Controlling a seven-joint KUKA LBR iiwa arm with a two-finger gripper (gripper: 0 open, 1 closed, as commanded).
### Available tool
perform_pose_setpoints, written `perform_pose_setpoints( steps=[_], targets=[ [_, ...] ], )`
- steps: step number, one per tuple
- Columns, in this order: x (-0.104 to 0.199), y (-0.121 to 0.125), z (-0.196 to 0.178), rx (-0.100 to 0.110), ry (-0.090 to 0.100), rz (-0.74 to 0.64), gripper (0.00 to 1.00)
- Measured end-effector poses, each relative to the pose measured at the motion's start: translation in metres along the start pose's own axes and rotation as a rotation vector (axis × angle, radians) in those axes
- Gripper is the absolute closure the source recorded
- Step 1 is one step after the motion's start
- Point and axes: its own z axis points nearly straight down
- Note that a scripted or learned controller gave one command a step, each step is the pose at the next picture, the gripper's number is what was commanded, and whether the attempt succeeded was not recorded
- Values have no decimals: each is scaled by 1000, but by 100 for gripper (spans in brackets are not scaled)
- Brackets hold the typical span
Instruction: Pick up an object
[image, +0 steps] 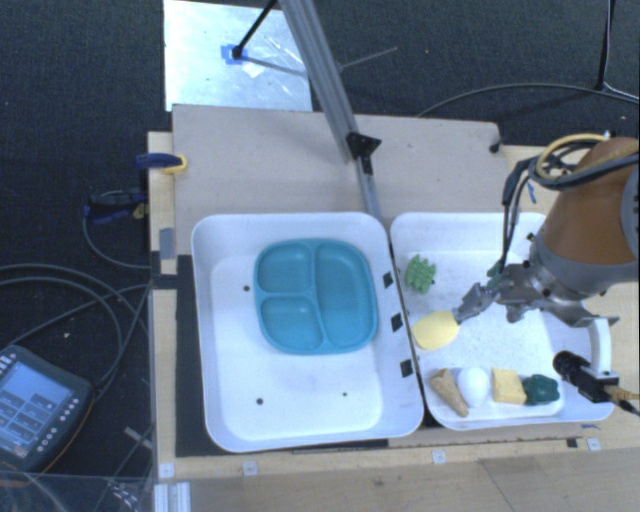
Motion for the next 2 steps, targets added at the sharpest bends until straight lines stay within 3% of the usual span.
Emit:
perform_pose_setpoints(
  steps=[2],
  targets=[
    [-3, -5, 96, 1, 0, 0, 0]
  ],
)
